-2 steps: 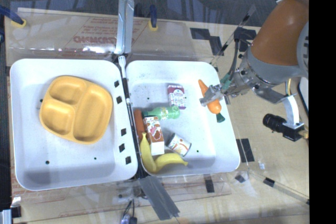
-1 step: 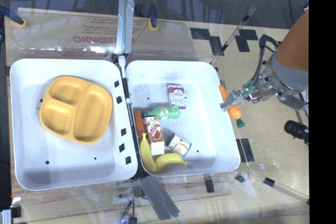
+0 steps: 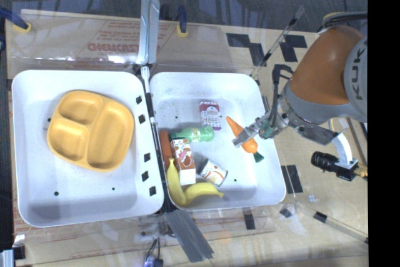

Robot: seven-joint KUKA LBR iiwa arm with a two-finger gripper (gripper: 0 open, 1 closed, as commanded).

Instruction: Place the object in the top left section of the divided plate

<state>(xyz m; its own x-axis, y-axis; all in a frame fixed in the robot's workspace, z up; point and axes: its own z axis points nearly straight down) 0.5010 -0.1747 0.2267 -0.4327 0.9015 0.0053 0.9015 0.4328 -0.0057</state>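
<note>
A yellow divided plate (image 3: 90,129) lies in the left bin (image 3: 31,197), its three sections bare. In the right bin (image 3: 265,181), an orange toy carrot (image 3: 235,126) with a green tip lies slantwise near the right wall. My gripper (image 3: 250,136) is right over the carrot's middle, reaching in from the right and touching or nearly touching it. The gripper body hides part of the carrot, so I cannot tell if the carrot is gripped.
Other items crowd the right bin: a red packet (image 3: 210,114), a green bottle (image 3: 195,134), a juice carton (image 3: 182,161), a banana (image 3: 187,192), a small can (image 3: 214,173) and a brown sausage (image 3: 164,144). A metal divider (image 3: 149,31) stands between the bins.
</note>
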